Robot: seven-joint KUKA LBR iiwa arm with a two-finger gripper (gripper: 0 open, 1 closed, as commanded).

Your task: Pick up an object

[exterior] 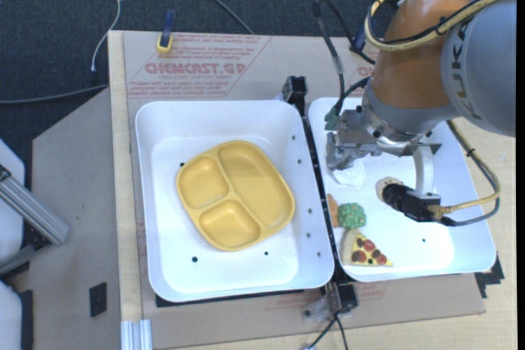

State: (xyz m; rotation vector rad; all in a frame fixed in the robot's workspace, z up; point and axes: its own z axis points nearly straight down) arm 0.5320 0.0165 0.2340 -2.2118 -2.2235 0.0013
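Claw (349, 156) is seen low over the right bin (467, 246), right of centre; whether it is spread cannot be told. Toy broccoli (352, 215) and a pizza slice (367, 251) lie just below it.

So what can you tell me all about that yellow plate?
The yellow plate looks like smooth plastic. It has rounded corners and three sunken sections: two side by side, one wider. All three sections look bare. It lies flat and turned at a slant on the floor of the left white bin, near the middle, away from the walls. Only the bin floor touches it.
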